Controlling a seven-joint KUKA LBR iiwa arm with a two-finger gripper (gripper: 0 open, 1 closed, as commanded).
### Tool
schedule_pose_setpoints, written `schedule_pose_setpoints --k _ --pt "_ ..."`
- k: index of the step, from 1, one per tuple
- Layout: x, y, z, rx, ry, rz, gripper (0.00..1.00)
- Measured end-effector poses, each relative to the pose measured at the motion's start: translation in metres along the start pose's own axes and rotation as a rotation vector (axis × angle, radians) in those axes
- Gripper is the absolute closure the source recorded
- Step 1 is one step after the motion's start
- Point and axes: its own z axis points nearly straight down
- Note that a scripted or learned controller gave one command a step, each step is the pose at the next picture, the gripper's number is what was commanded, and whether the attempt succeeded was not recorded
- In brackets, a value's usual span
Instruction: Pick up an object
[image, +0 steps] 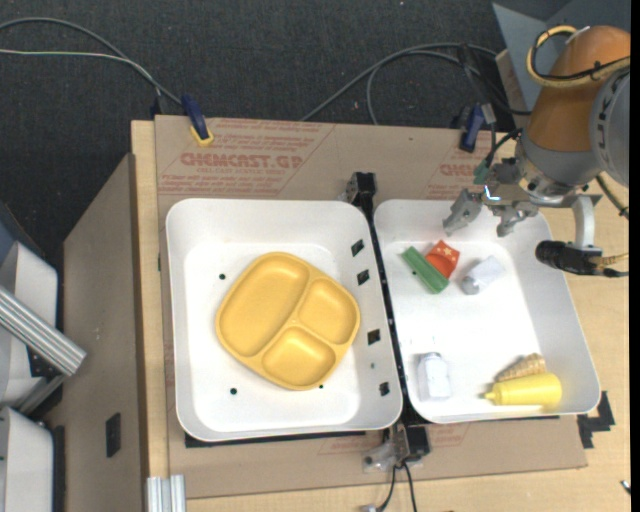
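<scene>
My gripper (485, 215) hangs over the far edge of the right bin (560, 300), fingers spread open with nothing between them. Just below it, toward the bin's middle, lie a green stick (426, 270), an orange-red block (443, 259) touching it, and a small grey-white piece (481, 274). Nearer the front sit a white block (433, 374) and a yellow cone-shaped bottle (524, 388) lying on its side.
The left bin (190, 300) holds a yellow divided plate (288, 319). Black clips (362, 186) run along the seam between the bins. Cables (575, 258) trail near the arm at the right.
</scene>
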Motion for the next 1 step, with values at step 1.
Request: schedule_pose_setpoints --k 1 --pt "-0.0062 0.0058 0.0575 0.000 0.000 0.003 0.00"
